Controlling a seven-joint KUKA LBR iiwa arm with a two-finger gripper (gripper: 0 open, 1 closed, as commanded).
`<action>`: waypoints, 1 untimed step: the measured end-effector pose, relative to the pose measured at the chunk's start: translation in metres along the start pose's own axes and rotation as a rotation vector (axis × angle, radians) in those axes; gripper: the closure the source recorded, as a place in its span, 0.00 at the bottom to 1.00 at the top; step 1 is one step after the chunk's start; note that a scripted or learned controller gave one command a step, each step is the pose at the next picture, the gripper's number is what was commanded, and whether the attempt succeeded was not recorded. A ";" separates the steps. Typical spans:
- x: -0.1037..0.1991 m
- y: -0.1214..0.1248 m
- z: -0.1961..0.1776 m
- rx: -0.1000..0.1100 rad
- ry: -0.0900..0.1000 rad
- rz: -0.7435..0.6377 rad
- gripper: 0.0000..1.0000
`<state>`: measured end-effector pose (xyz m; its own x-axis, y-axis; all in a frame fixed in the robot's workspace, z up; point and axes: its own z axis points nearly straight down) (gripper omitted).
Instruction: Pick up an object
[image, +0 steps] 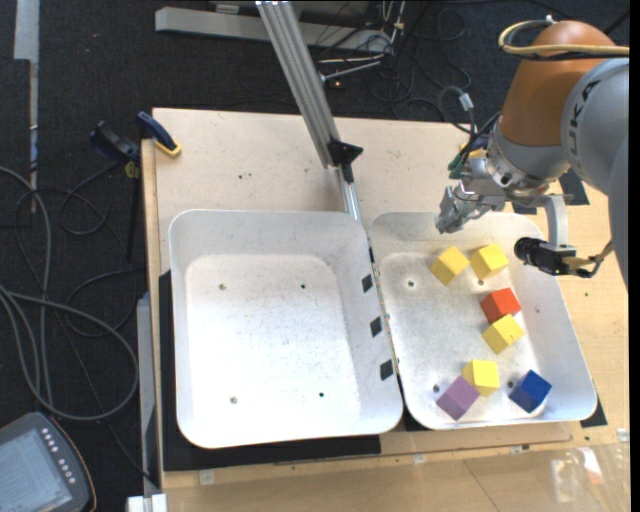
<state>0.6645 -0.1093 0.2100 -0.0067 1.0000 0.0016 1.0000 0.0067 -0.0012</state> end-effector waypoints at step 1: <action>0.056 -0.010 -0.016 -0.002 0.001 -0.002 1.00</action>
<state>0.6539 -0.0531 0.2262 -0.0087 1.0000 0.0024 1.0000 0.0087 0.0006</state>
